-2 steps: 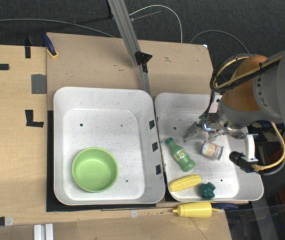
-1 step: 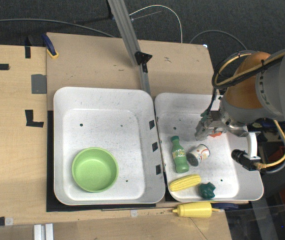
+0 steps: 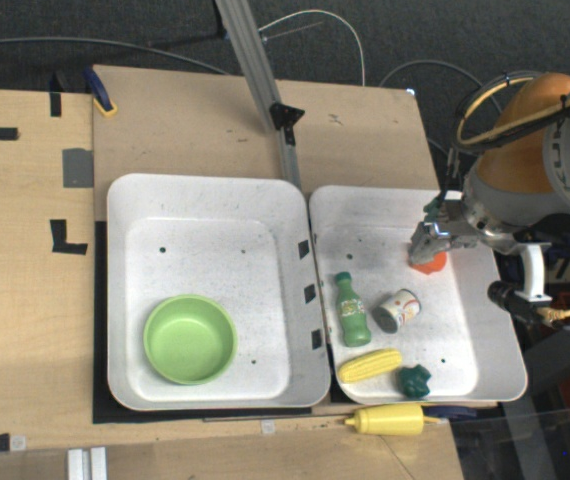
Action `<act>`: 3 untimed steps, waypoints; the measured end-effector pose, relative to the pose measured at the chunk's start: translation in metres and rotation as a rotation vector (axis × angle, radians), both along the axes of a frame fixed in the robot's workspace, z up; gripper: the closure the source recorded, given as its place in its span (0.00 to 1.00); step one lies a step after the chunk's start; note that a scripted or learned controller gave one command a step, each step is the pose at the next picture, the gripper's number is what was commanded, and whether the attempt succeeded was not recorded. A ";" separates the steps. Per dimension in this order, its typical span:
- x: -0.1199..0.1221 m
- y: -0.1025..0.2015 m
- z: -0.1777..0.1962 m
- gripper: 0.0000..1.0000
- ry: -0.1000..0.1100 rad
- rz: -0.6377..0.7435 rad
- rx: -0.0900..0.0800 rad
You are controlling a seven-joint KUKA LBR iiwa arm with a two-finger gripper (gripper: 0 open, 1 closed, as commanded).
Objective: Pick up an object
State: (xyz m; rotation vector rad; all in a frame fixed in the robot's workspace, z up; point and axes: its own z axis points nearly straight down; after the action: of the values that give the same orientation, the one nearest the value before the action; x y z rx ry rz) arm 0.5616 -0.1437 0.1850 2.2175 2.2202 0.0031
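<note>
My gripper [image 3: 430, 242] hangs over the upper right part of the right bin [image 3: 485, 368]. A small orange-red object [image 3: 428, 262] shows right under its tip, partly hidden by it; whether it is gripped is not visible. Further into the bin lie a green bottle [image 3: 352, 310], a small grey-white cup [image 3: 398, 309] on its side, a yellow corn cob [image 3: 369, 365] and a dark green lump [image 3: 414, 380].
The left bin [image 3: 205, 193] holds a light green bowl [image 3: 190, 339] at its front left. A yellow object [image 3: 390, 420] lies on the bench just in front of the right bin. A grey pole [image 3: 250, 48] slants in from above between the bins.
</note>
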 end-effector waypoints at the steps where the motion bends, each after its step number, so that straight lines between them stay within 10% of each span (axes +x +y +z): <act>1: 0.003 0.002 0.043 1.00 0.000 0.001 0.000; 3: 0.012 0.054 0.095 1.00 0.005 0.005 0.002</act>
State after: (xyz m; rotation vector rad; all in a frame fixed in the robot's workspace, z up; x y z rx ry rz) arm 0.5734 -0.0899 0.2796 2.2151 2.2295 0.0002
